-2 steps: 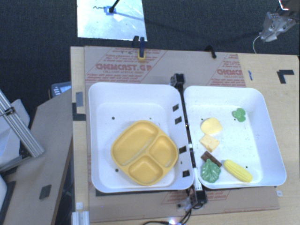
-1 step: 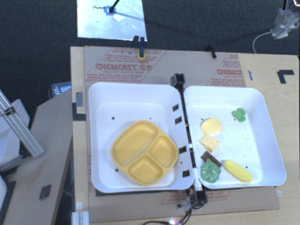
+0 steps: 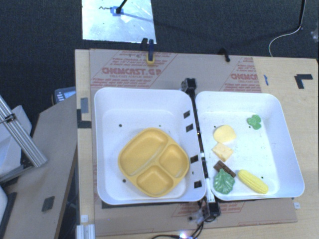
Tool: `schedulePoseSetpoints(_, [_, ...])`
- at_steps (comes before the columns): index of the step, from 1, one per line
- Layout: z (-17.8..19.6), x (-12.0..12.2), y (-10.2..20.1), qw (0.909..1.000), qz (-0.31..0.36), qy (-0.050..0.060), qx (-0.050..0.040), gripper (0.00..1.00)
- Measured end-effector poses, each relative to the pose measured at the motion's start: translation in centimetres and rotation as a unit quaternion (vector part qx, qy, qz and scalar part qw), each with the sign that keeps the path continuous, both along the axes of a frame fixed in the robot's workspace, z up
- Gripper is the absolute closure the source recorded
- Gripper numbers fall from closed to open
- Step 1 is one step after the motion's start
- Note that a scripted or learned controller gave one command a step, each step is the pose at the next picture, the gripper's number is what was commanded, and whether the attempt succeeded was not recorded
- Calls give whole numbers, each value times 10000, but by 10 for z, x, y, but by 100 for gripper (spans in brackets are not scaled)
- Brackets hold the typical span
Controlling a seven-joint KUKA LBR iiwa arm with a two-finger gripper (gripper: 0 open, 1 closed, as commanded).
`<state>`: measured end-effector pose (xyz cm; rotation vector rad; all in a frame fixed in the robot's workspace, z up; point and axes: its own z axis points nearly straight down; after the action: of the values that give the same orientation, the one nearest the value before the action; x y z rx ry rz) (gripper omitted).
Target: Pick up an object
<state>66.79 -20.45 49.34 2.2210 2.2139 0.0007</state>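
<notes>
- Two shallow white bins sit side by side on the bench: the left bin [image 3: 107,108] fills the centre-left of the frame, the right bin [image 3: 279,128] the centre-right
- A yellow divided tray [image 3: 153,162] with three compartments lies tilted in the lower part of the left bin, with nothing seen in its compartments
- The candidates for picking are all in the right bin: a small green piece [image 3: 254,122] near the upper right, a pale yellow round piece [image 3: 224,133] left of centre, a yellow wedge [image 3: 223,152] just below it
- Along the lower edge of that bin a green leafy piece [image 3: 224,181] sits touching a small brown piece [image 3: 224,169], with a yellow corn cob [image 3: 252,181] just to their right
- No object is lifted; the task looks to be at its very start, with the approach not yet made
- The state of the jaws cannot be told from this frame
- The next move likely calls for a descent into the right bin; the corn cob and the green piece by the upper right lie apart from their neighbours and seem the cleaner targets, while the leafy and brown pair risk a crowded grasp
</notes>
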Motion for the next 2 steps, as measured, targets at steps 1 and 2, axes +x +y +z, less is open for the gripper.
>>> schedulePoseSetpoints(1, [45, -11, -2, 10000, 23, -15, 4, 100])
schedulePoseSetpoints(2, [42, -19, -2, 10000, 19, 6, 11, 100])
